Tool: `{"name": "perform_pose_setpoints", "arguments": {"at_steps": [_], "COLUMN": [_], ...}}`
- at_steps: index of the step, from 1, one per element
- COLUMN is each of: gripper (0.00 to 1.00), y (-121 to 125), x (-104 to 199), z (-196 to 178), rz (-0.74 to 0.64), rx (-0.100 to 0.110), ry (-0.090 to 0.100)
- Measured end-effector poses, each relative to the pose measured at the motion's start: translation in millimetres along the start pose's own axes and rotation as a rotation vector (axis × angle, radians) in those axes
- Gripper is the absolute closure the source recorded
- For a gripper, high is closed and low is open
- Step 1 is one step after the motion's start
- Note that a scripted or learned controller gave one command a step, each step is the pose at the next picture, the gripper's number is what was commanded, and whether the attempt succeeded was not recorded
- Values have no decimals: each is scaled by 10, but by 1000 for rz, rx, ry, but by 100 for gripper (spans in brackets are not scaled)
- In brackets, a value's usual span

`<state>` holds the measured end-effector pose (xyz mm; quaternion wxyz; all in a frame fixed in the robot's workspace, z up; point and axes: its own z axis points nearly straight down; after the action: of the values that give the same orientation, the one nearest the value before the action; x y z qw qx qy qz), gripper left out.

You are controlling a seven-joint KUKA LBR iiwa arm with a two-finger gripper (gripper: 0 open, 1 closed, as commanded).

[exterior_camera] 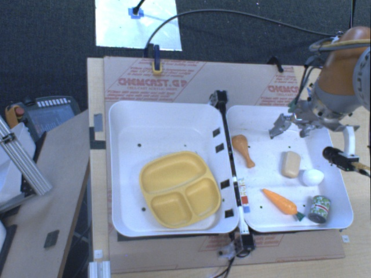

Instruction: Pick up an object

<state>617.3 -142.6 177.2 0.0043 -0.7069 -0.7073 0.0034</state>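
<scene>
The right bin (261,222) holds a tan chicken drumstick (243,149) near its left wall, a beige block (291,164), a white egg (312,177), an orange carrot (280,201) and a small green can (319,208). My gripper (293,126) hangs over the back of this bin, above and right of the drumstick and behind the beige block. Its two grey fingers are spread apart with nothing between them.
The left bin (124,155) contains a yellow divided tray (179,188). A black divider with clips (227,155) runs between the bins. The orange-banded arm (342,68) comes in from the right. A cardboard sheet (191,80) lies under both bins.
</scene>
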Motion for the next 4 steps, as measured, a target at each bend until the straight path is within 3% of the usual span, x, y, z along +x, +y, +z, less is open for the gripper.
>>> {"name": "perform_pose_setpoints", "arguments": {"at_steps": [1,3,4], "gripper": [0,0,100], "y": [30,52,72], "x": [2,-14,-19], "z": [-74,946,809], "rz": [-2,-1,-1], "rx": [-12,-10,-17], "ry": [-2,-1,-3]}}
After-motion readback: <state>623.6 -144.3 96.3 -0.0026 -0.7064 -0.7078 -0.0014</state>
